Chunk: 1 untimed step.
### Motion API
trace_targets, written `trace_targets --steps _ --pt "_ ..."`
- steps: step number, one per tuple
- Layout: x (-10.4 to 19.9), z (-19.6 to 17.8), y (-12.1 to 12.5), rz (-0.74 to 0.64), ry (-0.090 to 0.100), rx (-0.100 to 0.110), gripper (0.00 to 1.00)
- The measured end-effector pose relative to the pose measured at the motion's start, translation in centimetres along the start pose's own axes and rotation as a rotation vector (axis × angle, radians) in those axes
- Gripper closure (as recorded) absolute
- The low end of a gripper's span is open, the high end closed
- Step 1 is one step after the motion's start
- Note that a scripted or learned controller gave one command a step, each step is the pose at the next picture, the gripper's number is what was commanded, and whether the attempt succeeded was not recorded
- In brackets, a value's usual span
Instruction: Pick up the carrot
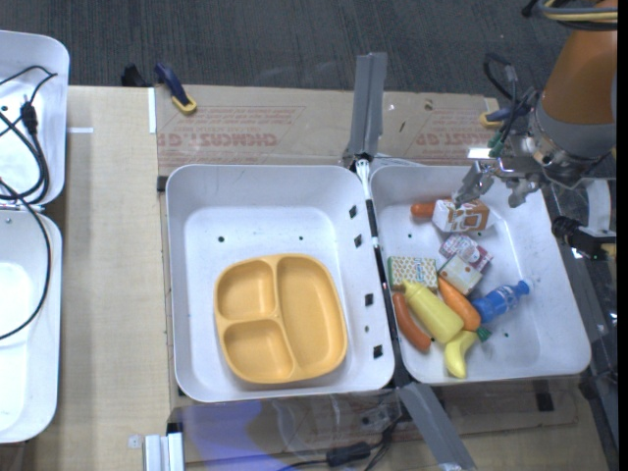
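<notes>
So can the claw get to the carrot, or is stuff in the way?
Probably yes. The carrot lies on top of the pile in the right bin, open from above. But a yellow bottle and a small carton press against it, so the claw has little room.

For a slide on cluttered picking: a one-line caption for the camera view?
Gripper above the right bin, the carrot lying amid toy food; yellow tray in the left bin.

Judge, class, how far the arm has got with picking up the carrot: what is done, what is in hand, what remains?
Done: nothing. The small orange toy carrot lies in the right white bin, against the yellow plastic bottle.

In hand: the two-finger gripper hangs over the bin's far end, above a small carton, apart from the carrot.

Left: moving over the carrot, descending, gripping and lifting it.
</notes>
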<state>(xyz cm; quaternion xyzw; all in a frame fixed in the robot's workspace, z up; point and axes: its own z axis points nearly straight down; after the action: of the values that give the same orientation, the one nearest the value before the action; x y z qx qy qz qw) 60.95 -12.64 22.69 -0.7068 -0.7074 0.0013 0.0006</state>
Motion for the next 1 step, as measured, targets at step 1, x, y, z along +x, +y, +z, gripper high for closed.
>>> trace_targets --steps 1 --pt "1.35 12.3 -3.74 0.022 0.0 -0.009 0.0"
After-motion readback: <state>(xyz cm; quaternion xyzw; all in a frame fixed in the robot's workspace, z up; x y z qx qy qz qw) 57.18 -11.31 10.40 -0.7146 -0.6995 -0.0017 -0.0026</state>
